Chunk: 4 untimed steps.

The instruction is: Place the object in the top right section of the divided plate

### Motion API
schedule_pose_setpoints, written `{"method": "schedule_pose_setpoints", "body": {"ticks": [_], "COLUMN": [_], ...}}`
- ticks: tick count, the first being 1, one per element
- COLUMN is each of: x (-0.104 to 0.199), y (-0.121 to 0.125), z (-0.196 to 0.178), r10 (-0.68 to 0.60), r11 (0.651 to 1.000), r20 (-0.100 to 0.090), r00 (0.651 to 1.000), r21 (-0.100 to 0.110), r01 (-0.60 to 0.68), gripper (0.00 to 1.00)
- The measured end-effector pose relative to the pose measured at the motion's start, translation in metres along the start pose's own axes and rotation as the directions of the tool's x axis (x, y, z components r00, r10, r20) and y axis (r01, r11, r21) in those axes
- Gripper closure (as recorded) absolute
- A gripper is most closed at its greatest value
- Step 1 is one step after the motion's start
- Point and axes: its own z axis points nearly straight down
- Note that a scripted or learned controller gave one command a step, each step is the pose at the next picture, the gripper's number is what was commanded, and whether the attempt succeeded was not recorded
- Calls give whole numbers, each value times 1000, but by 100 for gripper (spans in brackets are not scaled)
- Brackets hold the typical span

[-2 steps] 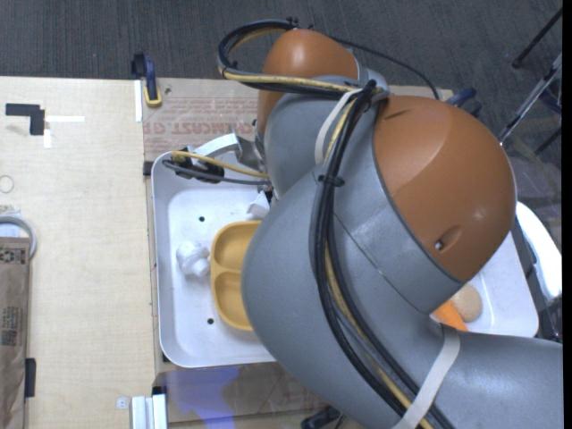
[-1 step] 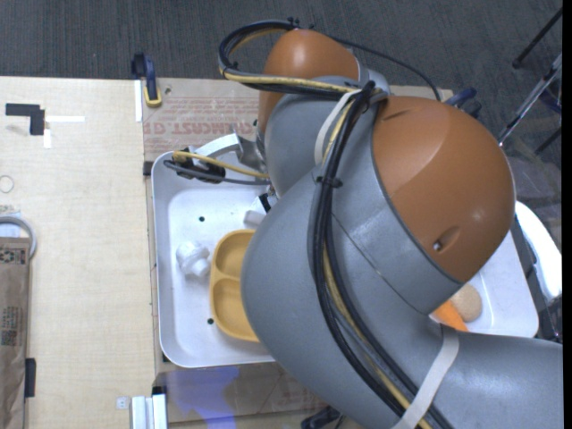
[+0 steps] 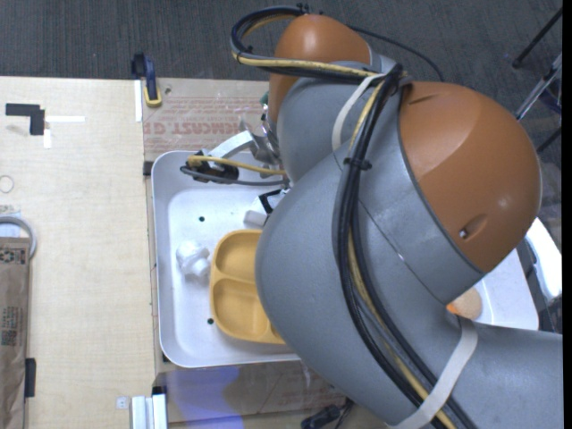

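Plate, yellow, rounded, divided, just beside crumpled white lump.

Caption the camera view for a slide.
Grey arm over a white bin holding a yellow divided plate, a small white lump beside it.

A robot lab — grey-and-orange arm over a white bin on a plywood bench.

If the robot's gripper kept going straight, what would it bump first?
Probably the white bin, near its top rim; the arm hides most of the gripper, so that's a guess. The yellow plate and white lump sit farther down the view.
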Motion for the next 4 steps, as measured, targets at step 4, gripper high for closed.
{"method": "schedule_pose_setpoints", "body": {"ticks": [4], "x": [-80], "y": [231], "z": [-67], "r10": [-990], "r11": [143], "r20": [0], "r00": [143], "r21": [-1], "r01": [990], "gripper": [0]}}
